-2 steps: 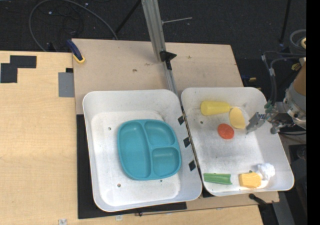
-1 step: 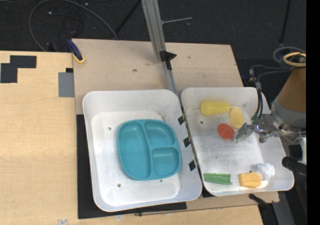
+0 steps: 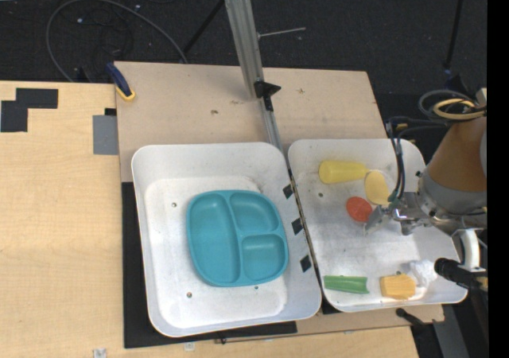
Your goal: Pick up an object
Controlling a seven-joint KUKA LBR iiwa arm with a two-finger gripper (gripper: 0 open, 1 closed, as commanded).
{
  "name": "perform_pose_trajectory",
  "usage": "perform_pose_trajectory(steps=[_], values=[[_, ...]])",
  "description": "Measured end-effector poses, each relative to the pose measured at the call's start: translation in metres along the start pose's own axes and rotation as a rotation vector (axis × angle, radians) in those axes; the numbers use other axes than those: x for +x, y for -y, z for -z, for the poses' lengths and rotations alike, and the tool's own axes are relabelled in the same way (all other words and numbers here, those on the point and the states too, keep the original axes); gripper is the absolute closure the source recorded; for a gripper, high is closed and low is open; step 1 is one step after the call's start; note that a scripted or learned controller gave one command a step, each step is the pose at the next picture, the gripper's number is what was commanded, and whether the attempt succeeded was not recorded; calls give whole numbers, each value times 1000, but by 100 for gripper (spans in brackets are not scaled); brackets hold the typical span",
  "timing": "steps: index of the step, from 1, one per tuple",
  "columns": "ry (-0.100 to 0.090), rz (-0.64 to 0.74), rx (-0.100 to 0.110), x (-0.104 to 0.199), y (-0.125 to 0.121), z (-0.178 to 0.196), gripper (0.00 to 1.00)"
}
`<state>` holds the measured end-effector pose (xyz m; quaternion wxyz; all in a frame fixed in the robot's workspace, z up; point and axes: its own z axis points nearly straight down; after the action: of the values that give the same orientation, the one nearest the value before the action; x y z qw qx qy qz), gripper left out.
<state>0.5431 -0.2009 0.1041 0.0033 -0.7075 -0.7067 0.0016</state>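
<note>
Hand point(image 3: 380, 215): low in right bin point(image 3: 350, 269), right of centre of frame, just beside red piece point(image 3: 359, 208) and seemingly placed there to try for it; finger spread impossible to tell, nothing visibly held. Loose in same bin, within reach: two yellow pieces point(image 3: 343, 171) point(image 3: 376, 186), one red, one green point(image 3: 345, 284), one orange block point(image 3: 398, 287). Left bin point(image 3: 159, 181), lower centre: one teal divided tray point(image 3: 237, 236), apart from pickables.

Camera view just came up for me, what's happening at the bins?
The arm reaches in over the right bin, its gripper low beside a red object and a yellow one. Nothing visibly grasped. A green piece and an orange-yellow block lie near the front. The left bin holds a teal divided tray.
</note>
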Motion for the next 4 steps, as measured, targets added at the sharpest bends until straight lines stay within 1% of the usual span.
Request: perform_pose_trajectory(steps=[1, 2, 3, 4], values=[[1, -3, -2, -1, 0, 13, 100], [4, 2, -10, 0, -3, 75, 100], [4, 3, -12, -3, -9, 138, 100], [4, 3, -10, -4, -9, 183, 100]])
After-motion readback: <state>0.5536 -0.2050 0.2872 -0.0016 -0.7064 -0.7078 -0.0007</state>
